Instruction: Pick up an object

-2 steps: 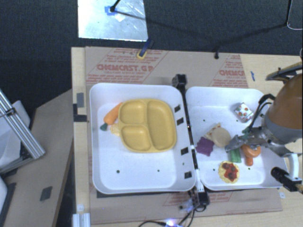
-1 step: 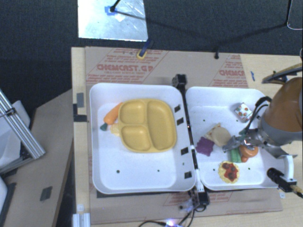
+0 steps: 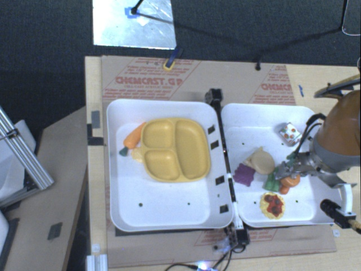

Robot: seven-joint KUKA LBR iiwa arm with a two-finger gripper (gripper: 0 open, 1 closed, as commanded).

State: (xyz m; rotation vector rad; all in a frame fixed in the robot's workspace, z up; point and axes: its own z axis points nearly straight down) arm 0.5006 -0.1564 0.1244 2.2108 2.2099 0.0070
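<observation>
1. The grey two-finger gripper (image 3: 286,173) sits low in the right white bin (image 3: 248,123).
2. Small orange-and-green toy vegetable (image 3: 284,182) lies right under it, touching.
3. Can't tell if anything's grabbed.

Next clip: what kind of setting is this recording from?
Most likely a robotics lab test bench, not a kitchen: two white bins on a cardboard-lined bench hold toy food, such as a carrot and a yellow divided plate, and a grey-and-orange arm reaches in.
</observation>
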